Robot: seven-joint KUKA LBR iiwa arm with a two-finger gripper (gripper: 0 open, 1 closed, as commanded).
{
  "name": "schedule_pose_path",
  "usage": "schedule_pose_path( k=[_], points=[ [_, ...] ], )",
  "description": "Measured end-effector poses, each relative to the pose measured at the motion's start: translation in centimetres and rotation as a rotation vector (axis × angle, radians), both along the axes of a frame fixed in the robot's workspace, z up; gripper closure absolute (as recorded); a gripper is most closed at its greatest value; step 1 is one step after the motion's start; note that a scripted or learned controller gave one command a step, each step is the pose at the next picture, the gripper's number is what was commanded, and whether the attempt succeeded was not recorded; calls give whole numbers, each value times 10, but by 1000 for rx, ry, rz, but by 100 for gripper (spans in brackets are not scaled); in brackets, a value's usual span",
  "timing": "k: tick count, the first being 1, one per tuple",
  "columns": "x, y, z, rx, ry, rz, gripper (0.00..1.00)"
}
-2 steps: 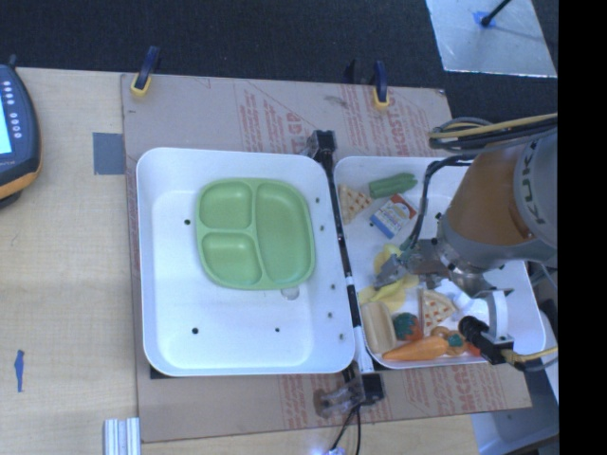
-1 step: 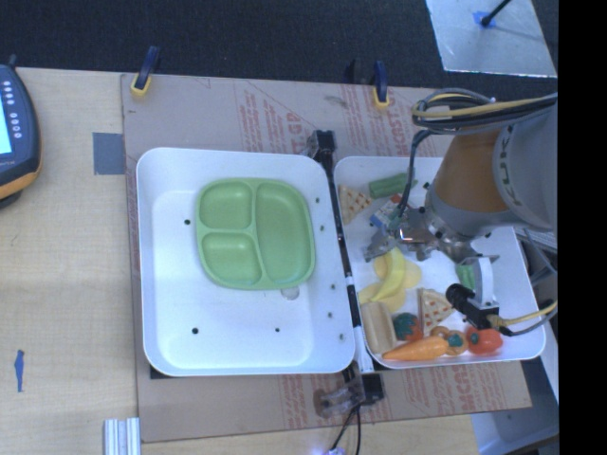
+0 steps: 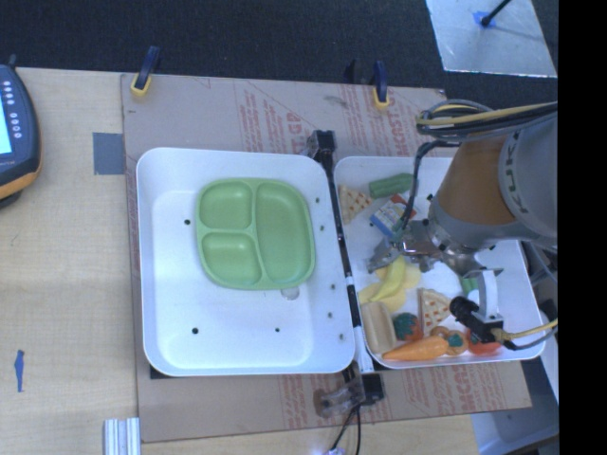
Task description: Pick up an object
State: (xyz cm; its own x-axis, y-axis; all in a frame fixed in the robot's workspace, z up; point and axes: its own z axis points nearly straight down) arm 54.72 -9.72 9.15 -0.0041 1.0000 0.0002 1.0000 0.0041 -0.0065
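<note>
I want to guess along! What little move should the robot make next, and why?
Probably lower the tool a little onto the yellow banana. It hangs low over the right bin, just above the banana amid the crowded toys, with nothing visibly picked up yet.

Red printed lettering was seen on the brown cardboard sheet laid under the two bins, repeated in slanted rows along its upper part and again at its lower right edge, but no word of it could be made out. A lit screen and rows of small buttons were shown on the handheld pendant at the left edge; nothing on them could be read.
</note>
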Motion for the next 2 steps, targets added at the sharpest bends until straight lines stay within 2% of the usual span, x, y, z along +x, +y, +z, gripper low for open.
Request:
schedule_pose_path(
  k=[1,2],
  points=[
    [1,-1,11,0,0,1,100],
    [12,65,127,2,-15,7,100]
  ],
)
